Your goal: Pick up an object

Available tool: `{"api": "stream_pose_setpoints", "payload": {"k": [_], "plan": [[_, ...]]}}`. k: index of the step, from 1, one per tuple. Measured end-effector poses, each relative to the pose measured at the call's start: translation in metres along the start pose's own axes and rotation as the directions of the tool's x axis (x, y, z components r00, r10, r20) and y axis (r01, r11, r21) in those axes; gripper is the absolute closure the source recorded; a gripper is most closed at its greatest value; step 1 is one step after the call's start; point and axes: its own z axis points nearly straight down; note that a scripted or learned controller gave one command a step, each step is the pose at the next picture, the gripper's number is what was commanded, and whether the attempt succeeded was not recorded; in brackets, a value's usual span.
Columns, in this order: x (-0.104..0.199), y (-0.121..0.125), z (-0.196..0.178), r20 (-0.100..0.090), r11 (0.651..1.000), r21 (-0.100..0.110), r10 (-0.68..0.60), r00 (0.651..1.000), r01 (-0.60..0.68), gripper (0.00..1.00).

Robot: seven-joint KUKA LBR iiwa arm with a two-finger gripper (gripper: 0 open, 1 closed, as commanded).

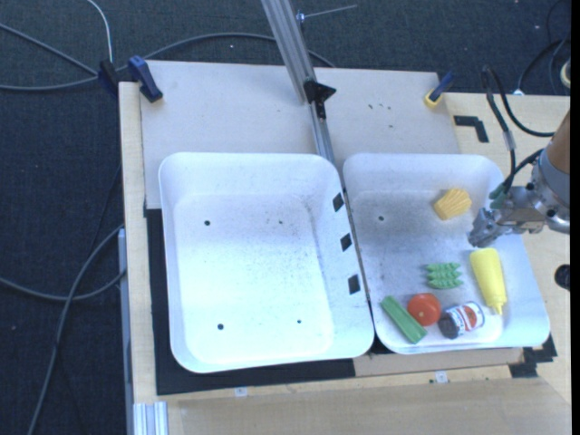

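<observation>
The right bin (399, 188) holds a yellow corn piece (451, 203), a green bean bunch (443, 275), a yellow bottle-shaped item (489, 277), a red tomato (423, 309), a long green vegetable (401, 319) and a small red-and-white can (461, 320). My gripper (484, 227) reaches in from the right edge and hangs over the right part of this bin, just above the yellow bottle's top and to the right of the corn. Nothing shows between it and the bin floor.
The left bin (181, 243) sits beside the right one, with black clips (345, 241) along the shared rim. A metal pole (290, 43) slants up from the back. Blue (145, 78) and yellow (439, 90) clamps hold the board. Cables lie on the carpet at left.
</observation>
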Motion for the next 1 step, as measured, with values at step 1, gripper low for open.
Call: {"api": "stream_pose_setpoints", "payload": {"k": [1], "plan": [[0.0001,0.0003,-0.0102,0.0,1.0,-0.001,0.0,1.0,0.0,1.0]]}}
